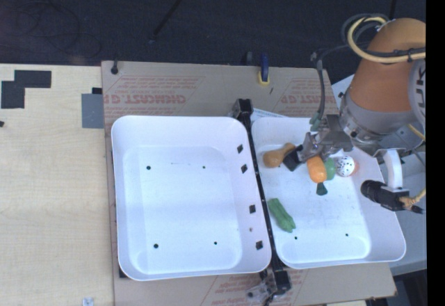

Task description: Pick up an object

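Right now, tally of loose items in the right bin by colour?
Orange: 2, one brush-like piece with a black handle, one rounded piece
Green: 1, elongated piece
White with dots: 1, ball
Total: 4
A small dark green bit beside the orange rounded piece is too unclear to count.

Two shallow white bins stand side by side: the left bin [132,158] at frame centre, the right bin [375,245] toward the right. One arm [386,68] enters at upper right. The right bin contains one green object [281,215], one orange object [316,170], one tan-orange object [274,156] and one white perforated ball [345,166].
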`<control>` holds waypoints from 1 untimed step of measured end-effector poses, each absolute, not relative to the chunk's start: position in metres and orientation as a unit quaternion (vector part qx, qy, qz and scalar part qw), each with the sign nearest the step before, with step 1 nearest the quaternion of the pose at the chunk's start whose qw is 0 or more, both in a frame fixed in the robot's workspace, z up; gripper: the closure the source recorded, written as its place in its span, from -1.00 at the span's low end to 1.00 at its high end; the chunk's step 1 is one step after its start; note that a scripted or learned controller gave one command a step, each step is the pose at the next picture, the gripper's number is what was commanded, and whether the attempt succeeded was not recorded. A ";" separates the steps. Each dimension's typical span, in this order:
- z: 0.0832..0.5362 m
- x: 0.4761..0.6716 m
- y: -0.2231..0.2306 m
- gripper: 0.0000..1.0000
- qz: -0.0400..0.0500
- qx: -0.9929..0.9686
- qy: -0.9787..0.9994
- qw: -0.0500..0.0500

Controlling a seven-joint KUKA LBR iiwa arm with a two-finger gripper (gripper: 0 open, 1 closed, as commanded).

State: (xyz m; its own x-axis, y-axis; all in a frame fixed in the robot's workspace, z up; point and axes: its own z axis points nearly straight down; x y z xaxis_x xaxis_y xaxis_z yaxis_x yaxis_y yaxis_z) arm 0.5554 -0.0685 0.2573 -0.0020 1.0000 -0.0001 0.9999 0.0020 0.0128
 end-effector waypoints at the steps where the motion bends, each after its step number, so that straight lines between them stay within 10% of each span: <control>1: 0.185 0.565 -0.017 1.00 -0.003 0.706 0.709 -0.004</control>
